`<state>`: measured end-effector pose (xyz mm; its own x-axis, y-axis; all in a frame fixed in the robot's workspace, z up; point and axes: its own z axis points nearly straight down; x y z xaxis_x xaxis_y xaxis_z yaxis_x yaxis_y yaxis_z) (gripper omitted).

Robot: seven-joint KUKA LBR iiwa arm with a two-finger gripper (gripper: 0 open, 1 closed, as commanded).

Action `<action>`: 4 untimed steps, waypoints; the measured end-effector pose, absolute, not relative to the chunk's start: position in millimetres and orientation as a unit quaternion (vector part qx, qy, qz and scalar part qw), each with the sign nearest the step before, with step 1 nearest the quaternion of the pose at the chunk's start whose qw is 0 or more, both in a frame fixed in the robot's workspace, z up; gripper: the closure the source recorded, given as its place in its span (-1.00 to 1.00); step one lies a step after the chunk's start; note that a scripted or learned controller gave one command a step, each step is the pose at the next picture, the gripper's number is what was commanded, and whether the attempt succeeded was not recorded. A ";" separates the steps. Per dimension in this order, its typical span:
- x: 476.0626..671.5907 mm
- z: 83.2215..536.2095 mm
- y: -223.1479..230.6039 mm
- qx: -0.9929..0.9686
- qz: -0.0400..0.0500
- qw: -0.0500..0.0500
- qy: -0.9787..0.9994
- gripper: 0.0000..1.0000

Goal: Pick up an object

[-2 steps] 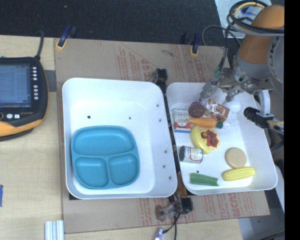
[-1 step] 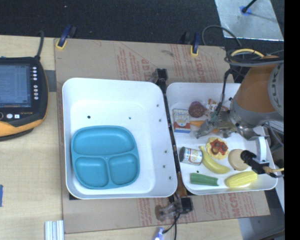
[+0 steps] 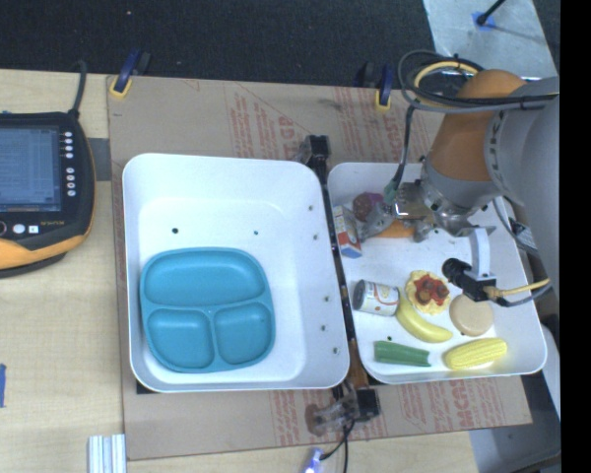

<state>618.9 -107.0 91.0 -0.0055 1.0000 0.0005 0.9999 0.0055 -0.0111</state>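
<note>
The right bin [image 3: 527, 358] holds several toy foods. A purple round piece [image 3: 367, 206] and an orange piece [image 3: 398, 231] lie at its far left, beside a small red and white carton [image 3: 347, 236]. Lower down are a can on its side [image 3: 376, 298], a banana [image 3: 421, 321], a red-topped yellow piece [image 3: 429, 290], a tan bun [image 3: 471, 315], a corn cob [image 3: 475, 353] and a green vegetable [image 3: 402, 353]. My gripper [image 3: 389, 220] reaches down into the bin's upper left, right over the purple and orange pieces. The wrist hides part of them.
The left bin [image 3: 227, 180] holds a blue divided plate [image 3: 207, 308]. A tablet-like pendant [image 3: 25, 190] lies at the bench's left edge. A black cable end [image 3: 465, 276] hangs over the right bin. The arm's grey body with its orange band [image 3: 463, 146] covers the bin's far right.
</note>
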 end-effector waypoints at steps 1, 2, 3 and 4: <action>641.4 86.8 -105.6 -0.711 0.025 0.029 -0.702 -1.00; 524.7 91.4 -110.1 -0.705 0.002 0.002 -0.709 -1.00; 485.6 91.5 -118.4 -0.705 0.001 0.001 -0.709 -1.00; 486.3 102.0 -119.8 -0.703 0.002 0.001 -0.711 1.00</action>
<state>486.3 -119.8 102.0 -0.0104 0.9999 -0.0021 0.9999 0.0104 -0.0043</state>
